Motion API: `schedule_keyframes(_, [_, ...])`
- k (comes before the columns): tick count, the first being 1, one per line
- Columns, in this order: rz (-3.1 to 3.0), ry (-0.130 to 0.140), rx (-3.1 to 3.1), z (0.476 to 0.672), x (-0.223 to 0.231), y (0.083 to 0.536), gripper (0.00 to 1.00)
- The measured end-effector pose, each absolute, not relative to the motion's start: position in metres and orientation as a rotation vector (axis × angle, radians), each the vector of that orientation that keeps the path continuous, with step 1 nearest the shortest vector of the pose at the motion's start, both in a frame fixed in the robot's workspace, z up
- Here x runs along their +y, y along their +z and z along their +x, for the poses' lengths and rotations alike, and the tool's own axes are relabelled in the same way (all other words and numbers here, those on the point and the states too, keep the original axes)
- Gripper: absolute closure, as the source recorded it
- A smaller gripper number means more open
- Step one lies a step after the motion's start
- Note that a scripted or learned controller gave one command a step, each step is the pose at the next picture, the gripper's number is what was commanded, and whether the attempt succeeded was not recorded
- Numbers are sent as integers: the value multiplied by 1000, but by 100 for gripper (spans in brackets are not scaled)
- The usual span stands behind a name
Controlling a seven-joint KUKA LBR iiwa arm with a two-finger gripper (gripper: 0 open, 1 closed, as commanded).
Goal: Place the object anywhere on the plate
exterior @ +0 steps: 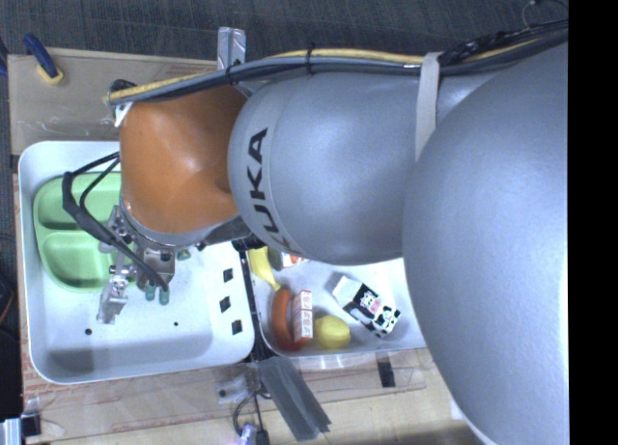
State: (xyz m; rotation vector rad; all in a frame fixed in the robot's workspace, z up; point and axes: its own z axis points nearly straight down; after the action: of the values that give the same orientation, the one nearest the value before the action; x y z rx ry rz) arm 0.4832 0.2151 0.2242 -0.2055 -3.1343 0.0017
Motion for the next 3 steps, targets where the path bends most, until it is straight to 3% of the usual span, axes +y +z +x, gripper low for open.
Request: schedule_keyframes(3, [-205, 2, -3134, 483, 215, 224, 0])
